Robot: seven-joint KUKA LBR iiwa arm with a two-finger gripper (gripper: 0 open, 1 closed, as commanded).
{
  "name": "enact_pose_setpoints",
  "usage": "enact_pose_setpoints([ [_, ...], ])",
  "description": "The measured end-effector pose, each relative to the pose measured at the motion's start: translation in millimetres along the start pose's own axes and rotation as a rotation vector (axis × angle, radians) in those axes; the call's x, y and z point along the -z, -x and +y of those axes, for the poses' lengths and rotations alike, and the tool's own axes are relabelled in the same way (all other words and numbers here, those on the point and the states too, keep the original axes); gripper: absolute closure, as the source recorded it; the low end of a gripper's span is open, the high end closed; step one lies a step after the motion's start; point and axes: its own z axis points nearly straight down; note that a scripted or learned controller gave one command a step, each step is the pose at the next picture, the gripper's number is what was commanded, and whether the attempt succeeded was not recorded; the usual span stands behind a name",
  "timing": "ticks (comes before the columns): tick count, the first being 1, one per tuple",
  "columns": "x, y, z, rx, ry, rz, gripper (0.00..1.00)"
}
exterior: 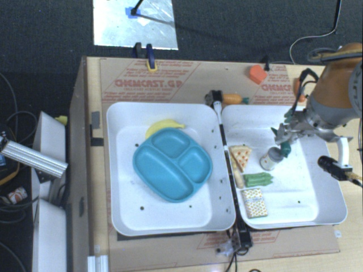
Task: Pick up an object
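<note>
Small grey cup point(269, 161), or something close to one, lies tipped on the floor of the right bin point(326, 205), just below and left of my jaws point(285, 142), which hang low over it on the end of my grey arm point(334, 95). I cannot tell whether my jaws are apart or together; a teal piece point(286, 149) at their tip hides the gap. The cup seems the nearest target, which would explain why I hover here and not over the left bin point(122, 208). Its long axis appears to run from lower left up to the right, toward my wrist, though it is too small to be sure which end is the mouth. Close by on the same floor sit a toy sandwich wedge point(240, 155), a green pod point(258, 179) and a patterned packet point(254, 202), lined along the divider. In the left bin a blue divided plate point(172, 164) covers most of a yellow banana point(163, 126). An orange block point(257, 73) rests on the worktop point(147, 84) behind.
</note>
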Motion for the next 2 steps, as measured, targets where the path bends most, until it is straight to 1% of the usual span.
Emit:
enact_pose_setpoints([
  [1,36,-14,28,0.000,0.000,0.000,1.00],
  [2,38,-90,9,0.000,-0.002,0.001,1.00],
])
